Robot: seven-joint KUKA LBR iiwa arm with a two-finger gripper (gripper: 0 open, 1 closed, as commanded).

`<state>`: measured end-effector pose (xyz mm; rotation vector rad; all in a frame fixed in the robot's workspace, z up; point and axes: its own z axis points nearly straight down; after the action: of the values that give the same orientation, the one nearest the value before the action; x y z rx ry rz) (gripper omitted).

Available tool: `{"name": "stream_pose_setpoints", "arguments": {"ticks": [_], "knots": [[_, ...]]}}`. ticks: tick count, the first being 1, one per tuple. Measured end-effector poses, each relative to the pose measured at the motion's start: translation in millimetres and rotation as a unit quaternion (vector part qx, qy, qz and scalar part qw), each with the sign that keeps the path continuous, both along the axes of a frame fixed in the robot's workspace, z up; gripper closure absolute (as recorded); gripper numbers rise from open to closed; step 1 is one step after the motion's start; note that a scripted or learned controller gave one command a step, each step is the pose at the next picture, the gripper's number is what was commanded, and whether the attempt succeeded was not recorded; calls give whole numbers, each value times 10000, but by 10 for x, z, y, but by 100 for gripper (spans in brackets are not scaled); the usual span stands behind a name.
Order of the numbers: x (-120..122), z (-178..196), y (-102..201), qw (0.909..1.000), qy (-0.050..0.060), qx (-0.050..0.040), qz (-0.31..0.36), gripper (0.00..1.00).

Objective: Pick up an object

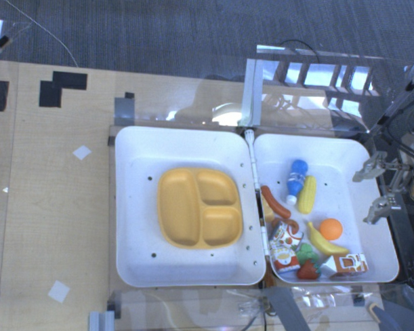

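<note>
A pale wooden bench [49,210] with black square markings [60,87] at its far left meets dark grey carpet [164,24] along the far edge, where a thin cable [46,27] trails and glare brightens a clear panel [226,114].

My pincer [381,189] hangs at the table's right edge, over the right rim of the right bin. Its two fingers [367,171] point left and stand apart, with nothing between them.
</note>
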<state>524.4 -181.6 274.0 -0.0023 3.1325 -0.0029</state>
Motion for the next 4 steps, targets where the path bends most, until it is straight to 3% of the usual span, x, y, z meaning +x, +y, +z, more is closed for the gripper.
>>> {"name": "stream_pose_setpoints", "arguments": {"ticks": [1, 2, 3, 4], "knots": [[-299, 414, 283, 9999, -29, -3, -121, 0], [-370, -755, -243, 9861, 29, 17, -1660, 0], [-78, -563, -236, 9691, -3, 20, -2467, 0], [448, -1835, 42, 9744, -49, 18, -2249, 0]]}}
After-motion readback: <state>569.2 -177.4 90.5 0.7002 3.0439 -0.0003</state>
